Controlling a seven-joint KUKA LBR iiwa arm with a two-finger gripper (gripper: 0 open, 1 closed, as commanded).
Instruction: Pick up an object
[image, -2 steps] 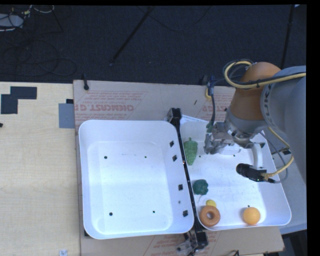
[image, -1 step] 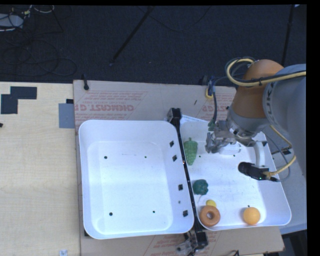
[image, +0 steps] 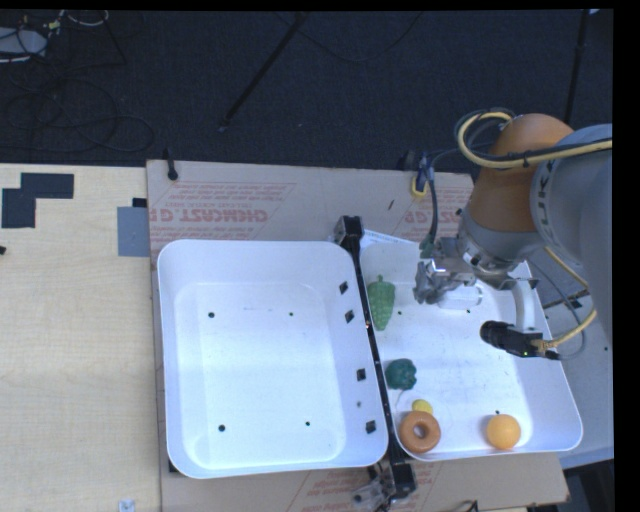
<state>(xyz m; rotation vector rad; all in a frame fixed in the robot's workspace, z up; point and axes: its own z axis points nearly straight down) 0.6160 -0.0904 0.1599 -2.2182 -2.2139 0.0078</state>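
- Two shallow white bins side by side on the bench: left bin (image: 180, 300) and right bin (image: 555, 420), w/ a black divider strip (image: 365, 330) running between them.
- Arm (image: 520, 190) comes in from the right, orange band above the wrist, grey body at the frame's right edge.
- Gripper (image: 432, 285) sits over the far part of the right bin, pointing down-left. Too small & dark to call, can't tell whether it's parted or closed, and nothing visible in it.
- Green pepper-like object (image: 381, 302) lies just left of the gripper, near the divider, apart from the tool.
- Dark green lump (image: 401, 374) sits nearer, approx. mid-bin on the left side.
- Small yellow piece (image: 422, 407) rests just near of that lump, touching or nearly touching the donut (image: 420, 432).
- Donut is in the near-left corner of the right bin, flat on the floor.
- Orange ball (image: 503, 431) lies near-right, well apart from the donut.
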